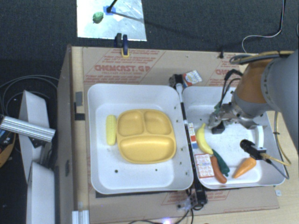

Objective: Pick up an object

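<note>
Over at the right bin [198,107] now, gripper [216,124] down low, just up and to the right of the banana [203,141], close beside its top end. Open or clenched? Cannot tell from this height. Directly below the banana, a red-and-white card [202,164] flat on the bin floor. Lower right of the banana, a reddish sausage [217,171] with a dark green piece [221,164] lying against it. Further right of the banana, an orange carrot [245,168], tilted. Well left of the banana, over in the left bin [140,176], a yellow divided plate [145,136], and just beyond that a corn cob [110,129].
</note>
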Tool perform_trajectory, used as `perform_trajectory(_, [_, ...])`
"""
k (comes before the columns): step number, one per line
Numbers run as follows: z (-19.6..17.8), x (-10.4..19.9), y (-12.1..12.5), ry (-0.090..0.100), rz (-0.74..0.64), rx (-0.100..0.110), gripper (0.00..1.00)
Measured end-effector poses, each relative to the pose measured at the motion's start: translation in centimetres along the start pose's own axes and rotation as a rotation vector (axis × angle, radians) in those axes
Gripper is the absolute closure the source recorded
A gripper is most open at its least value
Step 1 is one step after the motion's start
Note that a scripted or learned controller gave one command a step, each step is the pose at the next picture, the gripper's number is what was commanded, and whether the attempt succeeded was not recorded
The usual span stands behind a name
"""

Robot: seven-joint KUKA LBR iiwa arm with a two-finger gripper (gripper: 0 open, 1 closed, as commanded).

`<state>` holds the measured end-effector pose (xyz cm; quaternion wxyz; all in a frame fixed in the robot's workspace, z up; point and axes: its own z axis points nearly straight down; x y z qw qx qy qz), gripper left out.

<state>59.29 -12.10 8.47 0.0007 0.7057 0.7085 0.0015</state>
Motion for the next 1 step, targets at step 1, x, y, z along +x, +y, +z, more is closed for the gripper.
perform_trajectory(1, [-10.09, 6.29, 1.45, 0.0, -0.002, -0.002, 1.0])
